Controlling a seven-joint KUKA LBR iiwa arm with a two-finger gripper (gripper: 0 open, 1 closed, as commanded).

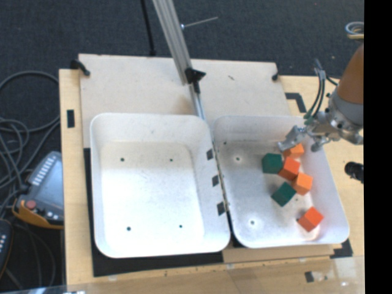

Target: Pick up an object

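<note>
- The left bin [153, 182] has an open floor with room to pass anywhere inside its walls.
- In the right bin [245, 225], the left and near-left floor lies open.
- Blocks crowd its right half: two green cubes [272, 163] [283, 194] among orange blocks [291, 166] [310, 218], some touching.
- The claw [300, 139] hangs over the cluster's far end.
- A slanted aluminium post [174, 35] stands behind the bins' shared edge.

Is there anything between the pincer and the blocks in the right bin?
Nothing visible does. The pincer hangs over the far side of the right bin, right above the topmost orange block. The other orange and green blocks cluster just nearer the camera, beside that block rather than over it.
</note>
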